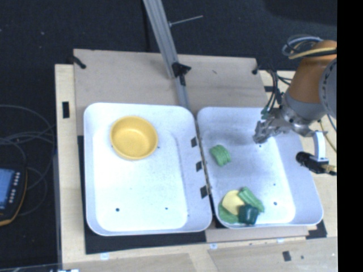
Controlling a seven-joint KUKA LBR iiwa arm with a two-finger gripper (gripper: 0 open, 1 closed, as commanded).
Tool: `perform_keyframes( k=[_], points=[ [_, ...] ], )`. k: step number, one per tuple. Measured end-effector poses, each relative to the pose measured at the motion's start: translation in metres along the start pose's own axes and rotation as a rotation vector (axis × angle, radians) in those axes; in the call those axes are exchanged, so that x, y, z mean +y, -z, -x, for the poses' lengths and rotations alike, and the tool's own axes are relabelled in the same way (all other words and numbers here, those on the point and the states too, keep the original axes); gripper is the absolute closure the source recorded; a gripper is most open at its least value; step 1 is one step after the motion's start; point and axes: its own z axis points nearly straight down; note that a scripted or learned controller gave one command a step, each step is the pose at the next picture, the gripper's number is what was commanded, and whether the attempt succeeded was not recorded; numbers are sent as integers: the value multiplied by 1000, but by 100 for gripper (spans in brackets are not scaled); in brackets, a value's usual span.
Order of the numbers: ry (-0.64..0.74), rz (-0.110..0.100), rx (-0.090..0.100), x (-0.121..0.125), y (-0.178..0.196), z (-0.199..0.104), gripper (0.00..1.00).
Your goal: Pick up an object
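Note:
A light green lump (pixel 220 155) lies in the right bin (pixel 283 169) near its left wall. At that bin's front sits a cluster: a yellow piece (pixel 231 199), a green piece (pixel 250 199) and a dark teal block (pixel 247 214). A yellow bowl (pixel 134 137) stands in the left bin (pixel 142 203), toward its back left. My gripper (pixel 261 134) hangs over the back right part of the right bin, well to the right of the light green lump and behind the cluster. Nothing shows between its fingers.
A slanted metal rail (pixel 164 38) rises from behind the join of the two bins. The wooden bench top (pixel 125 78) runs behind the bins. A handheld pendant (pixel 10 191) with cables lies off the bench at far left.

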Motion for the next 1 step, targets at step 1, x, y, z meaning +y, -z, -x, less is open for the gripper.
perform_keyframes(
  k=[1],
  points=[
    [1, 2, 0, 3, 44, 6, 100]
  ],
)
